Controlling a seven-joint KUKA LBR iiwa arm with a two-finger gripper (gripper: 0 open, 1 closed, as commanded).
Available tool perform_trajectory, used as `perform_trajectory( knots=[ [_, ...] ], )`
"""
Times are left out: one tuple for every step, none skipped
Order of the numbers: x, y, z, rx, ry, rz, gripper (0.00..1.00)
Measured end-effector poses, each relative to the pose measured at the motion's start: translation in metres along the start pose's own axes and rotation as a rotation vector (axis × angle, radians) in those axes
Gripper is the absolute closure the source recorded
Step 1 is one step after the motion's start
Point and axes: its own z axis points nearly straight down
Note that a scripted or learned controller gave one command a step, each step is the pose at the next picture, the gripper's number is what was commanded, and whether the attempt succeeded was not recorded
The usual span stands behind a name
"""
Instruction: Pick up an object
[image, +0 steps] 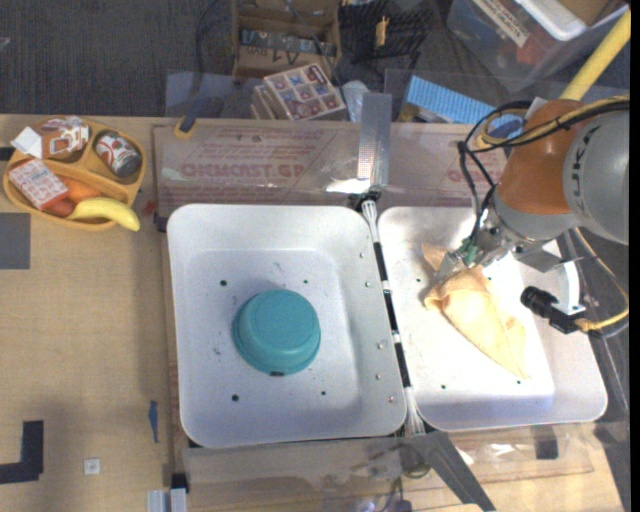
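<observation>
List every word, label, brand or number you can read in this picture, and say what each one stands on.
"KU": grey arm, letters running down its casing, the rest cut off.
Faint reddish print on the cardboard sheet behind the bins: too washed out to read.
Box with patterned squares on the floor: too small to read.
Packets in the yellow tray: print blurred, unreadable.

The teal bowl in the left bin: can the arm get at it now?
Probably yes. The bowl lies upside down with nothing over it; the gripper is over the right bin.
</observation>
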Motion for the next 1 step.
perform_trajectory(
  knots=[
    [0.0256, 0.0548, -0.1231, 0.006, 0.002, -0.156, 1.0]
  ],
)
